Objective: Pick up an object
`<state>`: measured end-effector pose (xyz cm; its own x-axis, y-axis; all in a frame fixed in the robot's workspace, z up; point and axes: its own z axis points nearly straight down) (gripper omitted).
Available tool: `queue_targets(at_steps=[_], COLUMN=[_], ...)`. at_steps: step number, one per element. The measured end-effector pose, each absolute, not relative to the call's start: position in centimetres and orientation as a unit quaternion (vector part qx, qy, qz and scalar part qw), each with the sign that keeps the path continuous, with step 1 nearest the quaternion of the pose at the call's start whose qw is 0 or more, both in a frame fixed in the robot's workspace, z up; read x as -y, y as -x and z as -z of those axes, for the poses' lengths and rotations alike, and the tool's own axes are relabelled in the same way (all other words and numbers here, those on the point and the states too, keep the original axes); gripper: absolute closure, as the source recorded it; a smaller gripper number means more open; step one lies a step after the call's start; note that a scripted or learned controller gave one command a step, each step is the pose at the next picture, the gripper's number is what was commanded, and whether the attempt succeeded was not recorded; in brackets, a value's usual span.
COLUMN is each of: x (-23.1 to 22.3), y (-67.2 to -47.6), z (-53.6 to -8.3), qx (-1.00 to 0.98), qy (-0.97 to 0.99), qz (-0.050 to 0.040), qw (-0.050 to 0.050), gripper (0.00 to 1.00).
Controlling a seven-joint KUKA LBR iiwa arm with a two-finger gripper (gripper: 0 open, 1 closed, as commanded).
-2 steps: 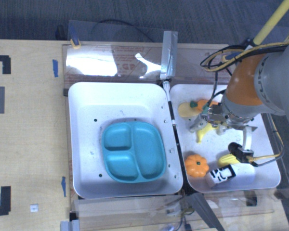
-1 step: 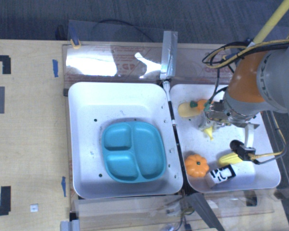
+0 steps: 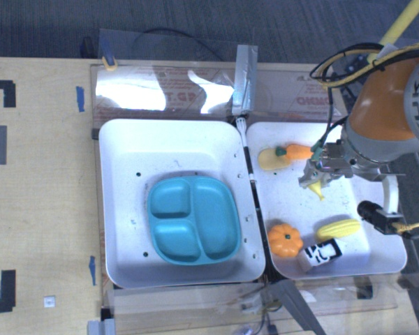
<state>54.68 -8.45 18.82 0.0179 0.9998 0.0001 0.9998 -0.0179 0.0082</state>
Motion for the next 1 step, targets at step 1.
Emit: queue_targets(at_steps=[1], x=[7.06], y=[-52.94], z=[-18.4], qx=[-0.686], qy=[-0.728], qz=[0.0004], qw=[-0.002], gripper=[1.0])
